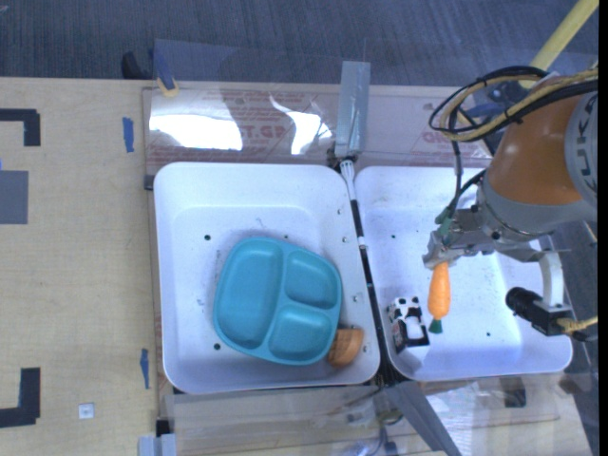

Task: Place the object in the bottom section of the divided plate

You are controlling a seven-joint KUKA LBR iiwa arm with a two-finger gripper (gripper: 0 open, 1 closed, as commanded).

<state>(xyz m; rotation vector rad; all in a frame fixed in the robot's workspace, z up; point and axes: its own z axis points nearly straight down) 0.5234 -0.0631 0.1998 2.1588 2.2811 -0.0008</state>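
An orange toy carrot (439, 294) with a green tip hangs point-down over the right bin (494, 354), its top end between the fingers of my gripper (445, 258), which is shut on it. The blue divided plate (276, 299) lies in the left bin (190, 217), with one large section on its left and two smaller ones on its right. The plate is well to the left of the gripper, across the wall between the bins.
A small black-and-white toy (408, 322) lies in the right bin just left of the carrot's tip. A brown rounded object (346, 346) rests against the plate's lower right rim. Cables (475, 103) loop above the arm's orange band.
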